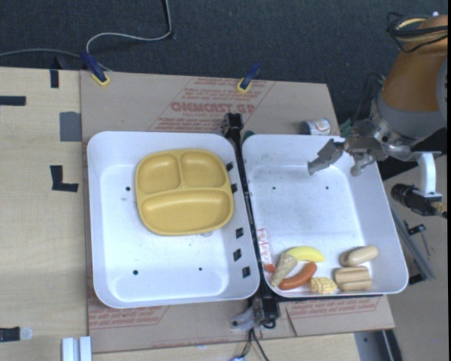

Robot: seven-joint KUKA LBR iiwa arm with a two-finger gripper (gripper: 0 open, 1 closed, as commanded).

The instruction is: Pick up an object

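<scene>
1. The fingers (325, 157) are spread apart with nothing between them, and the gripper (344, 156) hangs over the far right corner of the right bin (308, 209).
2. The toy food lies heaped in that bin's near corner: a banana (307, 254), a sausage (298, 277), a corn cob (322, 284) and two bread rolls (355, 268) (all touching or nearly so).
3. The upper roll looks the least crowded target; I judge a descent centred on it best.
4. The left bin (113, 224) bears a yellow divided plate (184, 190), which is harder to grasp.

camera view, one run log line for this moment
gripper: open, over right bin far edge, holding nothing | toy food: near corner | yellow tray: left bin
</scene>
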